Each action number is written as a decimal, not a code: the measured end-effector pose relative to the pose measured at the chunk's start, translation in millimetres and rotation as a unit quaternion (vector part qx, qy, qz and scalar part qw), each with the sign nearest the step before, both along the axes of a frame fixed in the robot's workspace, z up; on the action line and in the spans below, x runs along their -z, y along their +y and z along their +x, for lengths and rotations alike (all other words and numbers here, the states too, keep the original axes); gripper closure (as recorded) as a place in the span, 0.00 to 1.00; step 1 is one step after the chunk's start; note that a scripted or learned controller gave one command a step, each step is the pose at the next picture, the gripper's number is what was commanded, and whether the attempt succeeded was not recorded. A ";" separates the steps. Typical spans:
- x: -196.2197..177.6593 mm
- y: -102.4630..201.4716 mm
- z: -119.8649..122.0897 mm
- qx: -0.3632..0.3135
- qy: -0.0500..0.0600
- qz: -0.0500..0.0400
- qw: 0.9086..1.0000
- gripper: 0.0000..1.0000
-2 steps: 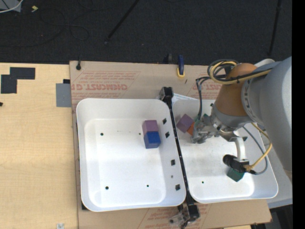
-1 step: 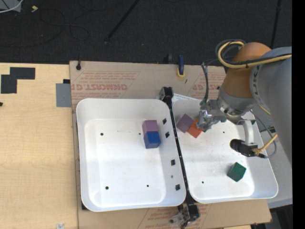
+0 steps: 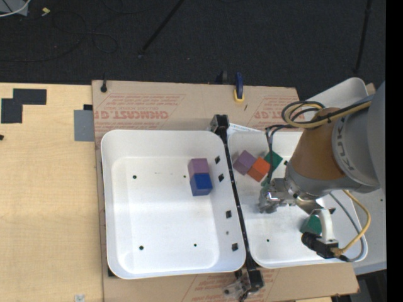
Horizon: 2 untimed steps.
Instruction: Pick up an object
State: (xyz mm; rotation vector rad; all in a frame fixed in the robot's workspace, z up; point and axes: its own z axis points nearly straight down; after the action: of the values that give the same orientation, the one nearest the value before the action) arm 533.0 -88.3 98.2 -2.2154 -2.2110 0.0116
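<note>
In the right bin point(image 3: 277, 257) my gripper point(image 3: 269, 202) hangs low over the white floor, just below a cluster of small blocks. That cluster is a purple block point(image 3: 243, 162), an orange block point(image 3: 258, 168) and a green block point(image 3: 273, 160) partly behind the arm. Another green piece point(image 3: 313, 222) lies to the right of the gripper, under the arm. In the left bin point(image 3: 119, 200) a purple block point(image 3: 198, 167) touches a blue block point(image 3: 201, 184). Nothing shows in the gripper's grasp.
A black divider rail point(image 3: 230, 194) runs between the two bins. The grey arm with its orange band point(image 3: 321, 159) covers much of the right bin's right side, with yellow cable looped around it. Cardboard point(image 3: 164, 109) lies under the bins.
</note>
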 end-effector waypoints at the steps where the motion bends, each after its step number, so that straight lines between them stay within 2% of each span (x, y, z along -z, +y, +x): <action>1: -15.2 6.4 64.8 -0.002 -0.008 -0.002 1.000 1.00; 2: -225.1 -34.3 81.9 -0.002 -0.015 -0.004 1.000 1.00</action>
State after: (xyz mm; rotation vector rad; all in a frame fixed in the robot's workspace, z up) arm 615.0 -122.6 323.3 -2.2302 -2.2351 -0.0133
